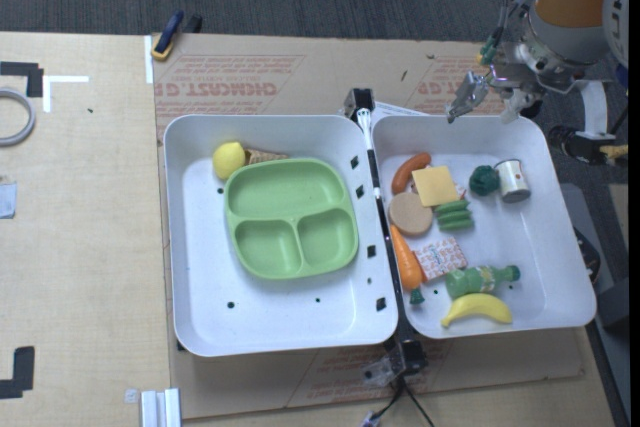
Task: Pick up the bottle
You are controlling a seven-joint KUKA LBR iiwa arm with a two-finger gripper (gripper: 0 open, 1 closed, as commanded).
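1. Cardboard covers the bench (90,245), and two white bins sit on it side by side; the right bin (565,245) holds a crowd of toy food, the left bin (190,245) a green divided plate (292,215).
2. At the far right, the arm's gripper (487,97) hangs above the right bin's far rim, its thin fingers spread apart with nothing between them.
3. Near the right bin's near wall lies the bottle (482,278) (green, on its side), well apart from the gripper. Its long axis runs left to right, cap end pointing right and slightly far.
4. Risk, as I judge it: a banana (477,311) lies just beside the bottle on its near side and a patterned packet (440,258) to its left, so a descent off-centre could nip those instead.
5. Fingers closing along the axis rather than across it would likely slide off the rounded body.
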